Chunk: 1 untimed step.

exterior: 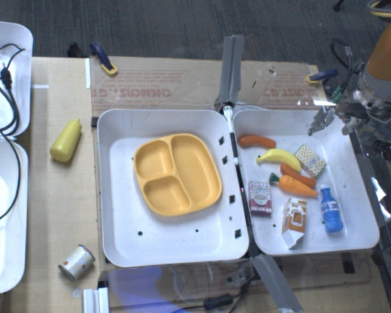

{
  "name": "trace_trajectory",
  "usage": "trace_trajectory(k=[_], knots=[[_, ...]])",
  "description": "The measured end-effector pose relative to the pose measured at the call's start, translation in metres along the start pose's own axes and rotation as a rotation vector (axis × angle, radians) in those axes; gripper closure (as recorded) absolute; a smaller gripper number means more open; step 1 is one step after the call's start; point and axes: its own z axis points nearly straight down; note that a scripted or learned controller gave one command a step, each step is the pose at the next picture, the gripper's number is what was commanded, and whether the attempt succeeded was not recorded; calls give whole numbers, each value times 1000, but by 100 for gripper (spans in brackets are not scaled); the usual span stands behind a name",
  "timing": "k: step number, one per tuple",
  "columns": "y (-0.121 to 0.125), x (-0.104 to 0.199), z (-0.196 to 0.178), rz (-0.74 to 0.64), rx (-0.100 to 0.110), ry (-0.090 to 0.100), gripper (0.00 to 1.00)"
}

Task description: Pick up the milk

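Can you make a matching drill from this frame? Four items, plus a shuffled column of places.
Items:
1. yellow divided plate
2. blue bottle
3. mustard bottle
4. banana

Places:
A. on the bench, left of both bins
B. in the left bin
C. right bin, just below the sausage
D. right bin, near its right wall

Pairs: 1-B, 2-D, 3-A, 4-C

The end effector is above the right bin's far right corner, away from all four.
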Motion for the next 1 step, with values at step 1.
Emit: trace_trajectory(k=[1], knots=[[-54, 106, 36, 235, 1, 0, 0]])
